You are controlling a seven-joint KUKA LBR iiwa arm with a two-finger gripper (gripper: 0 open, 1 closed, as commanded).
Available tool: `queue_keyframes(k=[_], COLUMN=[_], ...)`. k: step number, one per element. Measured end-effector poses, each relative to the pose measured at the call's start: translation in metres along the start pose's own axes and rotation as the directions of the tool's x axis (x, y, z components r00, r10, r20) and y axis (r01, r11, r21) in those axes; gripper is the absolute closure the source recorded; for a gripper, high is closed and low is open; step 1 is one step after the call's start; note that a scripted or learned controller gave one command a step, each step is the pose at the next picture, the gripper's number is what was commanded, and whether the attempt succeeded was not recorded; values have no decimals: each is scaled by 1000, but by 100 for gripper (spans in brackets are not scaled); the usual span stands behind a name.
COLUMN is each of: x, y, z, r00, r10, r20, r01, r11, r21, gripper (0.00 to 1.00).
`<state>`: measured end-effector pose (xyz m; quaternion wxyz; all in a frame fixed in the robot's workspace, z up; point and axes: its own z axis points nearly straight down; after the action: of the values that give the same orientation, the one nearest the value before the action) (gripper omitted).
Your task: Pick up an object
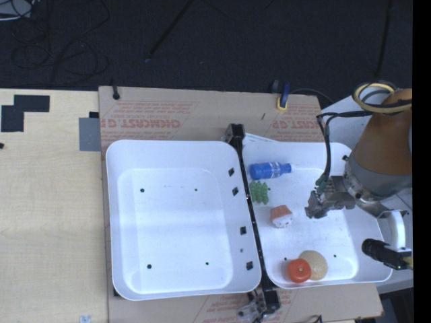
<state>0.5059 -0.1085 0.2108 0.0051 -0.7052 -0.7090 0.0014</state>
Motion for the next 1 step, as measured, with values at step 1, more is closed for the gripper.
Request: queue_keyframes(k=[1], x=[-4], y=[2], z=[-3], r00=[1000], r10=[4], r20=[4], r01=[-4], r11=[1000], r21=[-5], gripper=[0])
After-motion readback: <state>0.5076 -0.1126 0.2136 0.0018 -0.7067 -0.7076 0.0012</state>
